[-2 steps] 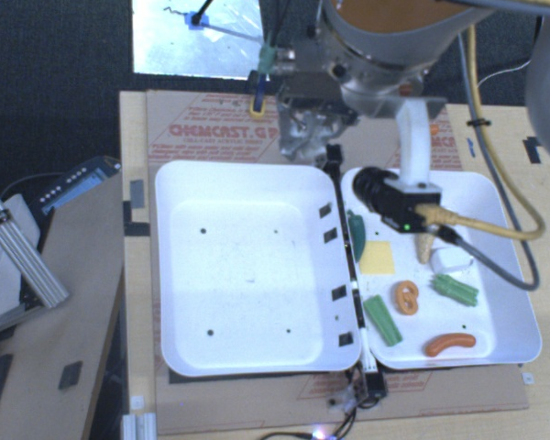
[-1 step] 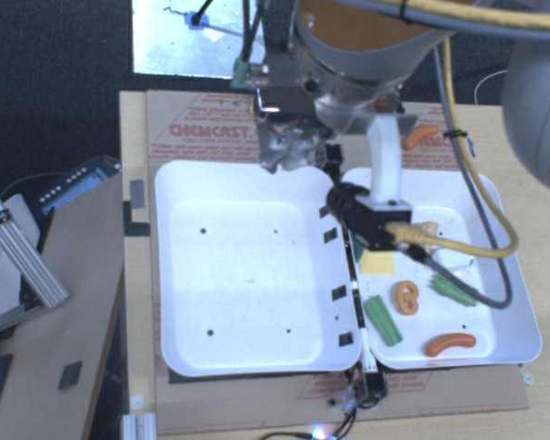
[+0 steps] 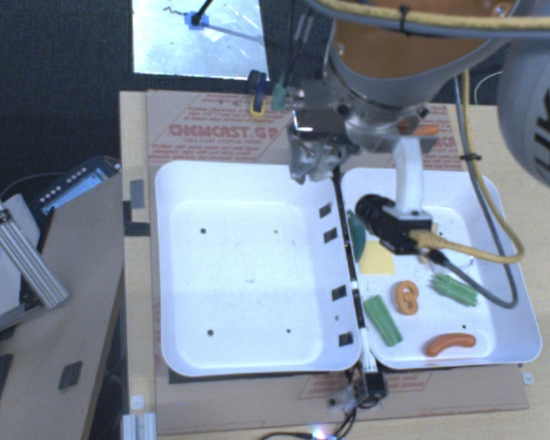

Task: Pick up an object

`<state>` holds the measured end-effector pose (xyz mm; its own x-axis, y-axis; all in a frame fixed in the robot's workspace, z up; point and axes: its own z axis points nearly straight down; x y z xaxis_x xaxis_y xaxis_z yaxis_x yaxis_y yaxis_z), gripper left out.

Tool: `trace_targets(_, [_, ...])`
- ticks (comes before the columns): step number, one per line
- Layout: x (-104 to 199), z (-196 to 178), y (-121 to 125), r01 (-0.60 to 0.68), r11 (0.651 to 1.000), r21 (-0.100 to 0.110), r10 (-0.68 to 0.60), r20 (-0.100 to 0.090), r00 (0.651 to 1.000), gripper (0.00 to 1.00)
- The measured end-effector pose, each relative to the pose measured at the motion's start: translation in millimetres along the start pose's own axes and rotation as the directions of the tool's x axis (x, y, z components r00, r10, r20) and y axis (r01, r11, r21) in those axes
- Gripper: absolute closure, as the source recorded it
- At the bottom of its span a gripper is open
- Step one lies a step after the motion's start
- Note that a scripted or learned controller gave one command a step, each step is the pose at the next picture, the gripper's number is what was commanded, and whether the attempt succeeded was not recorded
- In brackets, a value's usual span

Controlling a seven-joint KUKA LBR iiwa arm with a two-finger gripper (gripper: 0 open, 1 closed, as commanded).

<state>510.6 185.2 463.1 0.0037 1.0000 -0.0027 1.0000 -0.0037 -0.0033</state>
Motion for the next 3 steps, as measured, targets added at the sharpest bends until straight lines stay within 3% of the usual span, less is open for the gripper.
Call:
trace_targets(1, [51.8, -54.1, -21.3, 0.013, 1.000, -0.009, -0.013, -0.007, 1.000, 1.00])
trace_targets(2, [-42.2, 9.7, -23.8, -0.004, 1.000, 0.000, 0.004, 0.000, 1.000, 1.00])
trace_targets(3, [22.7, -54.4, -24.8, 0.013, 1.000, -0.011, -0.013, -0.008, 1.000, 1.00])
